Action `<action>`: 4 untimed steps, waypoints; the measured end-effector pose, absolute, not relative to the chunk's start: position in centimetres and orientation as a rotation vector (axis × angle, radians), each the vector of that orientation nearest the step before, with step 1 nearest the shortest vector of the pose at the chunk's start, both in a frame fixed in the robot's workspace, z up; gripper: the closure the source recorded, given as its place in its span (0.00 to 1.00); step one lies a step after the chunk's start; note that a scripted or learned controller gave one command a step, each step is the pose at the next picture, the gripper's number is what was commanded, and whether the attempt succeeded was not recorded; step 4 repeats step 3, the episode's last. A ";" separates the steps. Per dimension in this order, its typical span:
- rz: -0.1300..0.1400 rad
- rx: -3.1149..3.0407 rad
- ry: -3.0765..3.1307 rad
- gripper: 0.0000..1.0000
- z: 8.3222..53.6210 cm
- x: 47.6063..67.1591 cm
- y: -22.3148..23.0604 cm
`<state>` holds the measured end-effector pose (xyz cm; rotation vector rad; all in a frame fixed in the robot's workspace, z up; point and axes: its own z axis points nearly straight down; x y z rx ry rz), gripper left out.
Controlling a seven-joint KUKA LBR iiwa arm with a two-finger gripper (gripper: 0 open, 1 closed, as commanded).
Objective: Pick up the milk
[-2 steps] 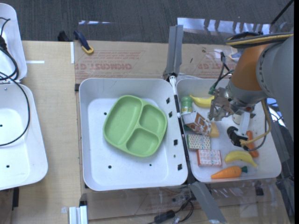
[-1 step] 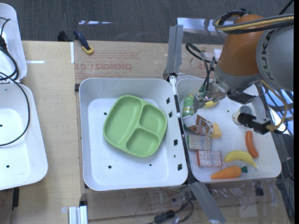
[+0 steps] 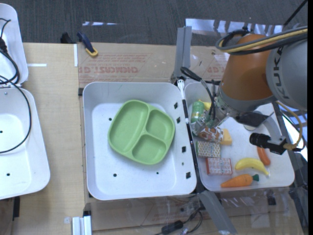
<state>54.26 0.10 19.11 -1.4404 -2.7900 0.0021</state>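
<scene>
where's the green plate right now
The green plate lies in the middle of the left bin, tilted a bit, with the right bin's banana and carrot off to its right.

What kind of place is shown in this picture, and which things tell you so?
Probably a robotics lab test bench, not a kitchen. A grey arm with an orange band reaches over two shallow white bins; one holds a green divided plastic plate, the other toy food such as a yellow banana and an orange carrot.

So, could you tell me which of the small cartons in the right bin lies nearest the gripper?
The carton directly beneath the gripper; the other two lie farther toward the bin's front edge.
</scene>
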 end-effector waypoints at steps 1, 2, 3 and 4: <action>0.001 -1.391 -2.817 1.00 19.1 57.3 0.2; 0.003 -1.565 -2.722 1.00 19.8 51.3 5.2; 0.003 -1.410 -2.804 1.00 19.1 47.7 1.3; 0.003 -1.410 -2.804 1.00 19.1 47.7 1.3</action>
